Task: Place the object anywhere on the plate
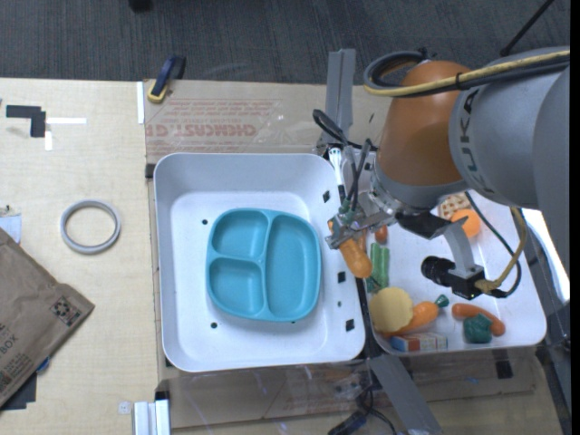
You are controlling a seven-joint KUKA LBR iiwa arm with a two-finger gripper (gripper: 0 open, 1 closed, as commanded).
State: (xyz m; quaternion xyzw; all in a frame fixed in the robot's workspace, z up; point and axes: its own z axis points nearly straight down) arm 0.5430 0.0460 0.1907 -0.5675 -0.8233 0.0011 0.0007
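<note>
A light blue plate (pixel 265 264) with three compartments lies in the left white bin (pixel 181 270). My gripper (pixel 345 233) hangs over the wall between the two bins, just right of the plate's right rim. Its fingers are shut on the top end of a small orange oblong toy (pixel 357 258), which hangs tilted below them above the left edge of the right bin. The plate has nothing on it.
The right bin (pixel 530 329) holds a green stick (pixel 380 267), a yellow lemon (pixel 392 306), two toy carrots (pixel 422 314) (pixel 473 313), a flat box (pixel 422 343) and other toys under the arm. A tape ring (pixel 91 226) and a brown box (pixel 32 320) lie left of the bins.
</note>
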